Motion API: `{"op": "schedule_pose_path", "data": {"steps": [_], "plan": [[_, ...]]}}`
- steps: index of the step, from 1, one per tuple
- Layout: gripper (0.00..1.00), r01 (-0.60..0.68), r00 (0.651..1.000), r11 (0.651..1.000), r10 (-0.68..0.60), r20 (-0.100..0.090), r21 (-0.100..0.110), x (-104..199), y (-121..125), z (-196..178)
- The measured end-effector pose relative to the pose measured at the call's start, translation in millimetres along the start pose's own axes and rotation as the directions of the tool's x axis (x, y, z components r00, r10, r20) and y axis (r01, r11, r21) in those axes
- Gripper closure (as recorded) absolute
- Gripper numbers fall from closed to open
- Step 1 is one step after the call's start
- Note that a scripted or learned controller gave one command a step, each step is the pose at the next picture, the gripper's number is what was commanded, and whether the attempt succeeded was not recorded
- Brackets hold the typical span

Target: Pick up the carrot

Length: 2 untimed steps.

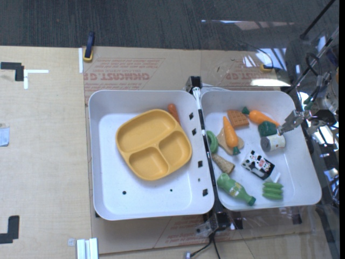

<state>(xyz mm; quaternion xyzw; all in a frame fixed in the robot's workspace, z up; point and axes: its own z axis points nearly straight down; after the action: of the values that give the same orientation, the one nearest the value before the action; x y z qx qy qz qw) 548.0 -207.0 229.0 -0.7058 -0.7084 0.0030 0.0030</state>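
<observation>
the gripper (291, 124) sits at the right bin's (302, 190) right edge, its thin fingers pointing down-left; whether they are wide or narrow cannot be told, and nothing shows between them. just beside it lie a white cylinder (274, 142) and a dark green piece (267, 128). the carrot (230, 132) lies tilted left of these, near the cracker (237, 118). the yellow plate (154, 144) sits in the left bin (102, 161).

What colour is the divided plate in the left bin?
Yellow. The divided plate shows plainly in the camera view, lying in the left bin.
</observation>
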Motion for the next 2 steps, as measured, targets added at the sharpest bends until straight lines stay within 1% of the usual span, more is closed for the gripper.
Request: {"op": "schedule_pose_path", "data": {"steps": [1, 2], "plan": [[0.00, 0.003, 1.000, 1.000, -0.003, 0.000, -0.003, 56.3, 58.1, 133.7], [0.00, -0.283, 0.959, 0.959, 0.283, 0.001, 0.002, 105.6, 84.0, 141.2]]}}
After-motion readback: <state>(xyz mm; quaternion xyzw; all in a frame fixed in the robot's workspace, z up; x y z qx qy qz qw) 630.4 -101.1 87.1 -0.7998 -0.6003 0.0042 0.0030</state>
